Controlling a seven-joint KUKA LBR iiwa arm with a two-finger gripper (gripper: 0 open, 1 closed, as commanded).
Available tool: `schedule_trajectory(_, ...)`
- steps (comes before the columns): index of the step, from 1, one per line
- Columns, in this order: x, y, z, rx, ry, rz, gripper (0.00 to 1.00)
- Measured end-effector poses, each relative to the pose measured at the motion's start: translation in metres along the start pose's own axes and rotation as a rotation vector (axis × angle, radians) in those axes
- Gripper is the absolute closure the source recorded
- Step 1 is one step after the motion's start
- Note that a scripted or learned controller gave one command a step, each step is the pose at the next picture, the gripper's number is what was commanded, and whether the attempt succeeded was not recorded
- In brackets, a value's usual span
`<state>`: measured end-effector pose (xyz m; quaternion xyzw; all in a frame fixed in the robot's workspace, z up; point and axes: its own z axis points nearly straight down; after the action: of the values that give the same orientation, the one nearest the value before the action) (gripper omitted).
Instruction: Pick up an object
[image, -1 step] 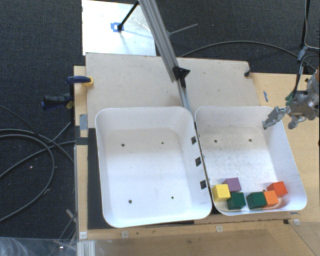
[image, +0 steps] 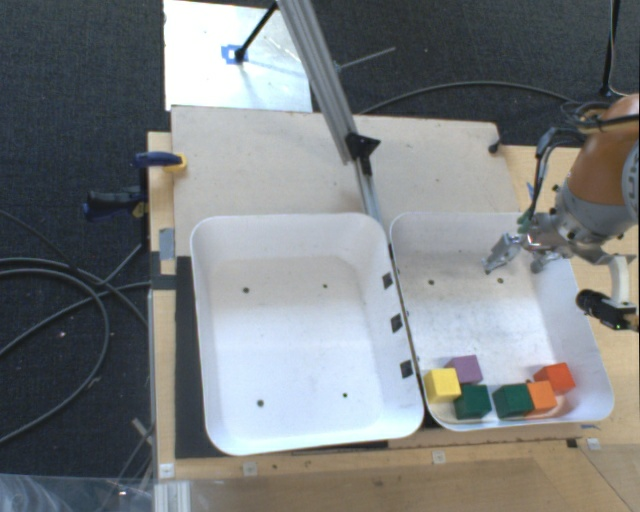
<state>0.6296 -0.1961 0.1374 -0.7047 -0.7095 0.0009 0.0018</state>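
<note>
Presently the end effector (image: 510, 250) hangs over the upper part of the right bin (image: 585, 330), reaching in from the right. Finger state: cannot tell at this size; nothing visible held.

Objects: six small blocks clustered along the right bin's near edge, well apart from the end effector.
- yellow block (image: 443, 384), leftmost, next to the divider between the bins
- purple block (image: 465, 369), just behind the yellow one, touching or nearly so
- two green blocks (image: 473, 402) (image: 512, 400), side by side at the front
- orange block (image: 541, 396) and red block (image: 555, 377) at the right, tight against the bin's curved wall

Left bin (image: 215, 300) sits beside it on the bench (image: 260, 150).

Handling, as a judgement: blocks look rigid, light, flat-faced, so likely foam or wood; not fragile. Opposite flat faces should suit a two-finger pinch. Trouble is crowding: neighbours leave little room for fingers to drop alongside. The purple block looks the best candidate, with open floor behind it; yellow second, with its front and back faces free. Orange and red look hardest, pressed to the wall. A light block may skid if nudged off-centre.
</note>
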Motion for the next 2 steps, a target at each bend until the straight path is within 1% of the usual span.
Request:
schedule_trajectory(1, -0.001, 0.002, -0.016, -0.007, -0.003, -0.003, 1.0)
schedule_trajectory(2, 0.099, 0.033, -0.007, -0.008, 0.002, -0.007, 1.0)
